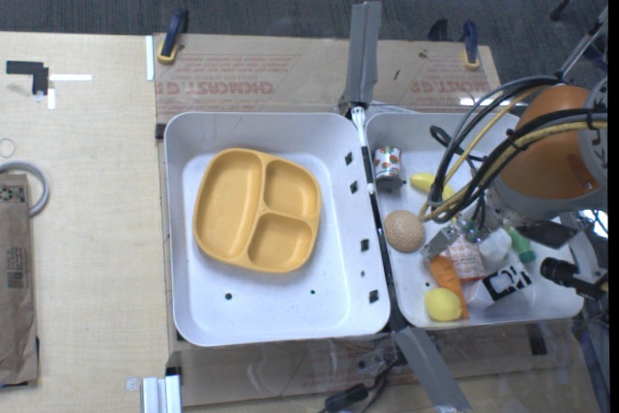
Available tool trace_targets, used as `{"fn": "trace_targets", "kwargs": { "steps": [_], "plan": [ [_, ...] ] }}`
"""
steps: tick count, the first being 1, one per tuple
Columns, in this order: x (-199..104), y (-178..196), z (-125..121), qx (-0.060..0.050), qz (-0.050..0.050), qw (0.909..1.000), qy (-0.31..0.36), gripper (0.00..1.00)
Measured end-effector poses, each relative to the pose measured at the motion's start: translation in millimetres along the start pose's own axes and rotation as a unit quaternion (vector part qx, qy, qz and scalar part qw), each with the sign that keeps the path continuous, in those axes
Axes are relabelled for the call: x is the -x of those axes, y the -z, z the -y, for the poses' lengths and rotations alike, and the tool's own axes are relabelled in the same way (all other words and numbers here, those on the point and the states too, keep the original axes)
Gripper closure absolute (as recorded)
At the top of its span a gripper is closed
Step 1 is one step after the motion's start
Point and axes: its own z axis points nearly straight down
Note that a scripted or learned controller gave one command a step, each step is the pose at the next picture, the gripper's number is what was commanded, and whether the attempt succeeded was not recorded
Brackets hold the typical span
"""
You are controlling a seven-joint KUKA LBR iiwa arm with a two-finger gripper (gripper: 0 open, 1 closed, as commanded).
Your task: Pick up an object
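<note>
You see a mustard-yellow divided tray (257, 209) in the left white bin (193, 305). Right of that tray lie a tan ball (404, 231), an orange carrot-like piece (447, 274) and a lemon-yellow fruit (443, 305); farther right, the arm's orange band (546, 150).

Glossy yellow plastic tray (257, 208) in smooth white plastic bin (193, 305).

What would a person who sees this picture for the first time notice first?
Probably the yellow divided plate, which lies alone in the left bin. Next comes the grey arm with its orange band, reaching from the right over the right bin. There small things crowd together, among them a tan ball, a lemon and a small can.
</note>
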Motion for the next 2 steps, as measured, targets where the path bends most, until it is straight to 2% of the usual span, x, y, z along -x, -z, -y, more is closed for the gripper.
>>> {"fn": "trace_targets", "kwargs": {
  "steps": [1,2],
  "plan": [
    [1.3,9.1,0.2,0.001,0.001,1.0,-0.002,1.0],
    [-8.4,118.7,-84.2,-0.001,0.001,0.9869,-0.161,1.0]
  ]
}}
